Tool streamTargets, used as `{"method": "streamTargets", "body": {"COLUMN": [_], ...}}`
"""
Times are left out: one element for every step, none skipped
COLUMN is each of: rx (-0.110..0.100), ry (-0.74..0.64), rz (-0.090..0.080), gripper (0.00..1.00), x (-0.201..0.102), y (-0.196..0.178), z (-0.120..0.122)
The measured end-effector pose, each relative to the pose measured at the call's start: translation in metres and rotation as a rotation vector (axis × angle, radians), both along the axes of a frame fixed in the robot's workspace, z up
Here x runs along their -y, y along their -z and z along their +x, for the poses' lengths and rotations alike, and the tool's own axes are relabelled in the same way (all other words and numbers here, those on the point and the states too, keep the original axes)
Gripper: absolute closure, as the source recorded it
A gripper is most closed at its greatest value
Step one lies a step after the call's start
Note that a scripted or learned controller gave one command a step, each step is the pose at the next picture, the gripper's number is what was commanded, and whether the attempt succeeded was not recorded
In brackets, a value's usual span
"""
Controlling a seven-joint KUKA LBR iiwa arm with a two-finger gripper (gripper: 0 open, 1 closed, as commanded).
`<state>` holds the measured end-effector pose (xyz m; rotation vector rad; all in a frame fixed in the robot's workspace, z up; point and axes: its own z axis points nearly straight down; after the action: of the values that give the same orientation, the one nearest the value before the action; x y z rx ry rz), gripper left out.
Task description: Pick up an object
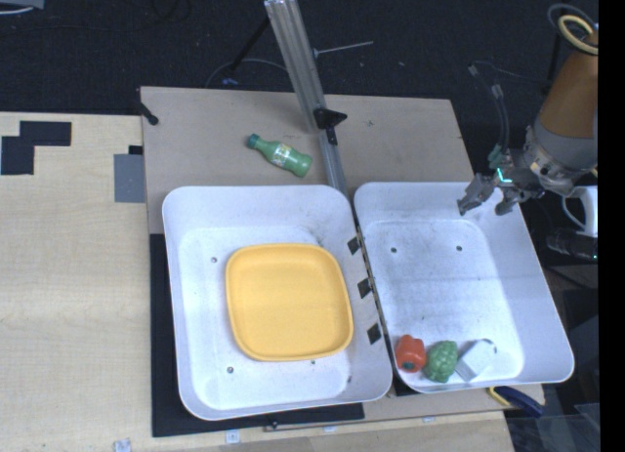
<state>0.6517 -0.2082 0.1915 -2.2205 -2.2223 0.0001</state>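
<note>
A grey robot arm with an orange band reaches in from the right side of the camera view; its two-finger gripper hangs over the far right corner of the right bin, at the bin's upper rim; the two dark fingers are spread apart with a visible gap between them, and nothing sits in that gap; whether the fingertips touch the rim cannot be told.

The objects to pick lie well apart from the gripper, clustered in the near corner of the same bin; a small red object sits leftmost, a green lumpy object is just beside it and seems to touch it, and a white-and-grey block lies just to the right of the green one.

The left bin holds a yellow square plate, lying flat near the middle; behind the bins, on the tan board, a green bottle lies on its side; a metal rail slants down toward the seam between the two bins.
</note>
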Motion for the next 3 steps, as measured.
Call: {"method": "streamTargets", "body": {"rx": [0.0, -0.004, -0.005], "ry": [0.0, 0.001, -0.001], "rz": [0.0, 0.001, 0.001], "gripper": [0.0, 0.0, 0.0], "x": [0.0, -0.008, -0.009], "y": [0.0, 0.048, 0.101], "z": [0.0, 0.002, 0.001]}}
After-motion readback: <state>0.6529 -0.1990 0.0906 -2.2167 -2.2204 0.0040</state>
